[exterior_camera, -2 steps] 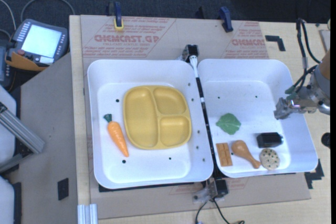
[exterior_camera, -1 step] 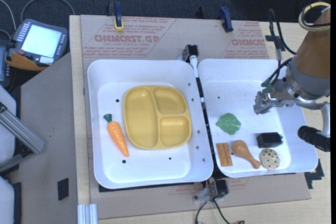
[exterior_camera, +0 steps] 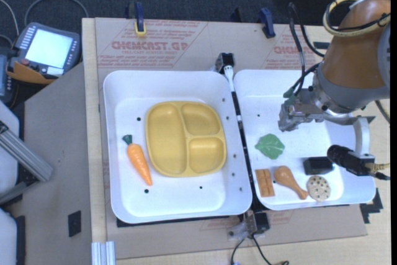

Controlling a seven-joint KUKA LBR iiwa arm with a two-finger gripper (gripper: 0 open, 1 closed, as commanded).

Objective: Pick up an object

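Two white bins side by side on the bench. Left bin (exterior_camera: 118, 152): one yellow divided plate (exterior_camera: 185, 137), three compartments, roughly centred; one toy carrot (exterior_camera: 138, 162) lying just left of the plate, green top pointing up-left, apart from the plate's edge.

Right bin (exterior_camera: 260, 93): one green leaf (exterior_camera: 270, 146) near the left-middle; one tan wafer (exterior_camera: 264, 182) at the front-left corner; one drumstick (exterior_camera: 289, 180) just right of the wafer, lying at a slant; one round speckled cookie (exterior_camera: 318, 187) right of the drumstick; one small black block (exterior_camera: 317, 165) just above the cookie. Five loose items here, seven counted across both bins with plate and carrot.

One arm, grey with orange band, over the right bin. Claw (exterior_camera: 293, 121) hangs above bare bin floor, up and right of the leaf, touching no item. Nothing seen between its tips. Cannot tell how wide it stands; the tips are too small and blurred against the wrist.
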